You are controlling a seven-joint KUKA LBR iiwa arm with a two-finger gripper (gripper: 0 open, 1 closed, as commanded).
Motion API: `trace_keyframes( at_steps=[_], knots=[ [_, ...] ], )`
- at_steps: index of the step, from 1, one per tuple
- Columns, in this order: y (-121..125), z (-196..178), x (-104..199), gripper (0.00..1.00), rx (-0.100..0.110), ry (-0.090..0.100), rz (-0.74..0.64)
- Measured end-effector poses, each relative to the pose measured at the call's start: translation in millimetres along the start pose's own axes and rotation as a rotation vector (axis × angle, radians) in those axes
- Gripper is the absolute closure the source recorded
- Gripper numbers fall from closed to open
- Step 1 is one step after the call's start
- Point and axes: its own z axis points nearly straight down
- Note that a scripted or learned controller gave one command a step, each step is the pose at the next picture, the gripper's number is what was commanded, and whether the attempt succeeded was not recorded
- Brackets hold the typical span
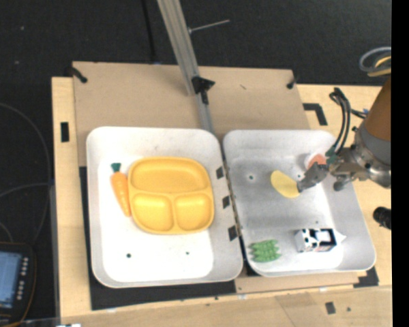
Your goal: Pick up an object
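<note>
The gripper (322, 176) is seen low over the right bin (341, 261), near its right wall. A flat yellow piece (284, 184) lies in the middle of that bin, just to the camera's left of the nearer fingertip, its long axis slanting from upper left to lower right. Whether that fingertip touches its edge cannot be told. The fingers are spread apart, and nothing is seen between them. A small pinkish object (316, 160) sits just beside the gripper, partly hidden.

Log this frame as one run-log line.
gripper: right bin, beside yellow piece | grasp: none seen | left bin: yellow tray, carrot
</note>
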Motion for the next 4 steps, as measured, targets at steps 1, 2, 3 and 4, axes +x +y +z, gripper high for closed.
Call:
trace_keyframes(
  at_steps=[1, 2, 3, 4],
  knots=[
    [0, 0, 0, 0.0, 0.0, 0.0, 0.001],
    [9, 48, -1, 0.0, 0.004, -0.001, 0.003],
    [14, 94, 3, 0.0, 0.004, 0.0, 0.005],
    [14, 130, 2, 0.0, 0.003, -0.001, 0.004]
  ],
)
